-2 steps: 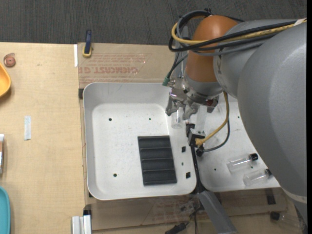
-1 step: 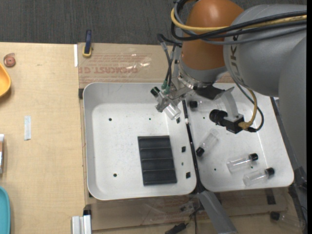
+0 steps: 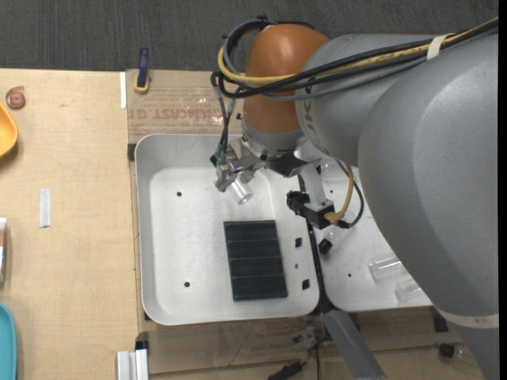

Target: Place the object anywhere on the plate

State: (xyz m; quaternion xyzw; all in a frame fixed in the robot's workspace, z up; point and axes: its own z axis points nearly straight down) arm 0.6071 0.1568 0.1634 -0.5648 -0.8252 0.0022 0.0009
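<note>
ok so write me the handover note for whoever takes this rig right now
Gripper: low over the upper part of the left bin, above the black slab; whether it is open or shut cannot be told, and nothing is seen held.
Things: the black ribbed slab, probably the plate, lies flat in the left bin's lower middle. Two small clear pieces lie in the right bin, partly under the arm.
Done: no placement is seen; the clear pieces are apart from the slab.
Left: pick the object, likely one of the clear pieces, and set it on the slab.
</note>
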